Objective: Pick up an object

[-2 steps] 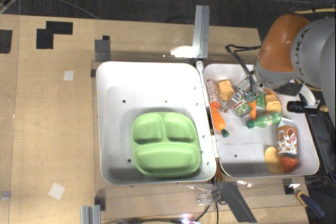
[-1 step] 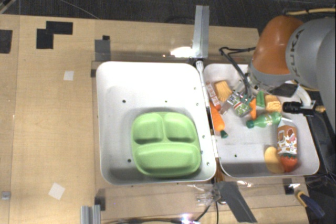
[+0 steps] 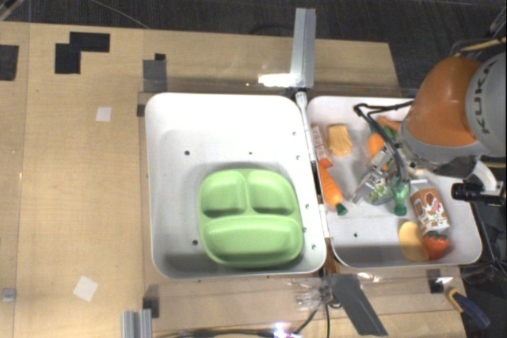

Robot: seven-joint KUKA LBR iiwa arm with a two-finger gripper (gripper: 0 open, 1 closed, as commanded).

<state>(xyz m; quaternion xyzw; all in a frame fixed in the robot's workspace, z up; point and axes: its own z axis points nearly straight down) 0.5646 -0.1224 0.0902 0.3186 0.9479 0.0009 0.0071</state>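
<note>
The right bin (image 3: 360,245) holds several small items. Among them are a yellow corn-like piece (image 3: 339,140), an orange carrot with a green tip (image 3: 330,187), a small orange piece (image 3: 375,145), a green bottle-like item (image 3: 400,202), a red-and-white can (image 3: 430,212), a yellow lemon (image 3: 409,238) and a red tomato (image 3: 438,244). My gripper (image 3: 377,181) hangs low over the middle of this bin, just left of the green item and right of the carrot. Its tip blends with the clutter beneath it. The arm's orange band (image 3: 445,103) covers the bin's far right corner.
The left bin (image 3: 170,170) holds a green compartment tray (image 3: 249,216) in its near half. A red-and-white strip (image 3: 318,146) lies along the right bin's left wall. A metal post (image 3: 303,47) stands behind the divider between the bins.
</note>
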